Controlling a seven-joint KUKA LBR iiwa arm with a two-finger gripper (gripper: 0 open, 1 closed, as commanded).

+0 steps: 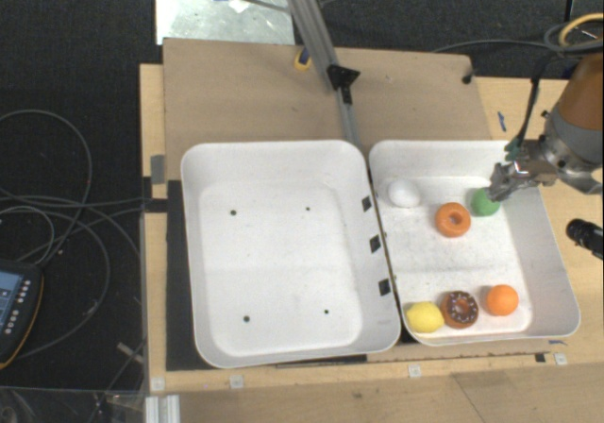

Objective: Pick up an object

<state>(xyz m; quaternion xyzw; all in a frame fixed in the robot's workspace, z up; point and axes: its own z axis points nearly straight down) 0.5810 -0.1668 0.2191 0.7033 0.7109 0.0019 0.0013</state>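
gripper (502, 177) at the right of the frame hangs over the right bin (557, 270), its tip just at or touching the green ball (486, 203), and whether it is open or closed cannot be told. green ball is small, round and plain, with no long axis or heading to read, lying in the bin's upper right beside an orange ring (453, 219). white ball (404, 193) sits at the bin's upper left; yellow ball (425, 317), brown donut (460, 309) and orange ball (501, 299) line its lower edge.
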